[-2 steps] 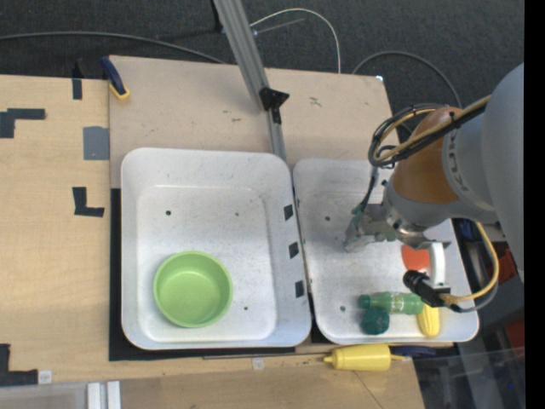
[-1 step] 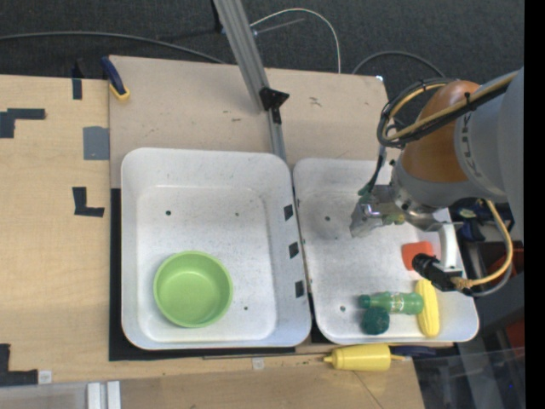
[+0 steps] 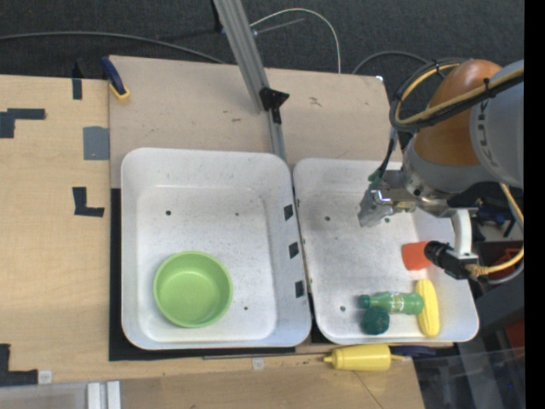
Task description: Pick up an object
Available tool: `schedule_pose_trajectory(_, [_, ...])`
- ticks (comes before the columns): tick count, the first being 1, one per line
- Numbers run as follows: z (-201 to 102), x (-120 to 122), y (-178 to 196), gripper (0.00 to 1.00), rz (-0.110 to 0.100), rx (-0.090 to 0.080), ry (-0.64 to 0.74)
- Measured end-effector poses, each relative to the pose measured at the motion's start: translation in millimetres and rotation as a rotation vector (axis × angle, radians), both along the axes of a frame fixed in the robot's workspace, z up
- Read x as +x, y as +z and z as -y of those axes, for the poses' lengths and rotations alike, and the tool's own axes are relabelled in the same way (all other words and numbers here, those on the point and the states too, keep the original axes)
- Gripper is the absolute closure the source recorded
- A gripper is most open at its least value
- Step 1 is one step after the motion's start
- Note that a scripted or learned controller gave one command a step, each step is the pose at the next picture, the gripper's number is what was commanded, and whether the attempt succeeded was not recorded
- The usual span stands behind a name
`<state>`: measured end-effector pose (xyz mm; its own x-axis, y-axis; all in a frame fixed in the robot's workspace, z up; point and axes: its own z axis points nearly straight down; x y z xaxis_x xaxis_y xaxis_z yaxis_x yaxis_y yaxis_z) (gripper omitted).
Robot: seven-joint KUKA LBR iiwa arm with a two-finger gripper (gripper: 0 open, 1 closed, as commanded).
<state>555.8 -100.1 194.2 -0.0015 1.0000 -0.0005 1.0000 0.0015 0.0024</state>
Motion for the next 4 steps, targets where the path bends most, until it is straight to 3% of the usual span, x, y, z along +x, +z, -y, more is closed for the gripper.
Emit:
schedule_pose_trajectory(1, [0.0, 0.9, 47.9, 1.0, 0.001, 0.0, 0.0])
schedule_pose_trajectory(4, [-155.3, 10.9, 32.0, 1.0, -0.005, 0.001, 0.005])
